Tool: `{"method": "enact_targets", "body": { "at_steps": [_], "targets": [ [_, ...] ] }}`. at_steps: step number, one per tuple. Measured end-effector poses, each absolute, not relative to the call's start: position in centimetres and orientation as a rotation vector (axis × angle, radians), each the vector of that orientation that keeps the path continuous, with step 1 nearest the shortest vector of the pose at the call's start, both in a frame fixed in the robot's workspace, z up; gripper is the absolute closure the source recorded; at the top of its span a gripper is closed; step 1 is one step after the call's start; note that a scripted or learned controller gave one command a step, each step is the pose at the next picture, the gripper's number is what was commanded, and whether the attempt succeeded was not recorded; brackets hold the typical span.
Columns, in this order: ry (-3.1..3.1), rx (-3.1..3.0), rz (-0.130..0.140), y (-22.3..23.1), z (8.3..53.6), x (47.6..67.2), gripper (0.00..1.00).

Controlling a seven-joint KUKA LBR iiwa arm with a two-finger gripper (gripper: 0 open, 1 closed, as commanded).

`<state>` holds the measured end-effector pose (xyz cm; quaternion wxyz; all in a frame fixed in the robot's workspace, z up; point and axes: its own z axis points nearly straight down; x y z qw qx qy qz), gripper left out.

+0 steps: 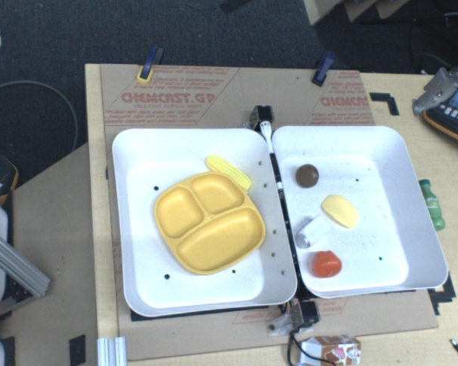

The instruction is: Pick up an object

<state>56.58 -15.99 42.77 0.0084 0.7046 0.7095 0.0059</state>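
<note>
The left bin [133, 204] holds a yellow divided plate [208, 221] with three compartments. A yellow corn cob [229, 172] lies against the plate's far edge. In the right bin [397, 174] a small brown ball [308, 175] sits near the far left corner. A pale yellow oval piece [340, 210] lies in the middle. Just left of it, by the bin's left wall, is a small whitish translucent object [307, 231]. A red piece [327, 264] rests near the front, close below the whitish object.
A green object [432, 203] lies on the bench just outside the right bin's right rim. Two clamps [147, 65] [323, 69] grip the cardboard board's far edge. A small packet [337, 351] and cables lie at the front edge. Grey equipment [443, 94] stands at far right.
</note>
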Motion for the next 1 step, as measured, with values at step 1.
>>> {"method": "enact_targets", "body": {
  "at_steps": [1],
  "targets": [
    [2.222,2.201,0.020,-8.64,54.47,53.71,0.00]
  ]
}}
